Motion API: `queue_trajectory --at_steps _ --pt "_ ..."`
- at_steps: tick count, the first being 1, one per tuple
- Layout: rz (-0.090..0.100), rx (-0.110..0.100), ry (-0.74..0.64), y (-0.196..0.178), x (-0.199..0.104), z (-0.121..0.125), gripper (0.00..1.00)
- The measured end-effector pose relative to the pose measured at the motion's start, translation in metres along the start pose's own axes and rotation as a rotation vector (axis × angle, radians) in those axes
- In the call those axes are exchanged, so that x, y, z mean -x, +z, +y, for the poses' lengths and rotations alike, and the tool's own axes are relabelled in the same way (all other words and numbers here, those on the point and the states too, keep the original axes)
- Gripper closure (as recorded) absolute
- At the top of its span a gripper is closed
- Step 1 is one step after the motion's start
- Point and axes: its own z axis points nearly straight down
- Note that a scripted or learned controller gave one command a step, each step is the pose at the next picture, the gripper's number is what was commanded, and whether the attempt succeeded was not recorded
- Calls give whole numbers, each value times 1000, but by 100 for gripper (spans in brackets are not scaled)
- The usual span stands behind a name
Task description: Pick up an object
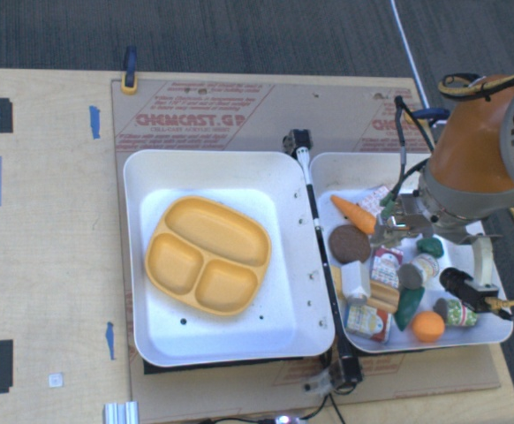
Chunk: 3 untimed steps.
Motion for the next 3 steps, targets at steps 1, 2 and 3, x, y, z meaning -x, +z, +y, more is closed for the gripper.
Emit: queue_trajectory --at_steps 1,2,3 --pt "-1 4 0 -11 1 1 100" --pt "-1 4 1 -10 1 1 0" --pt "0 -5 3 93 44 3 0"
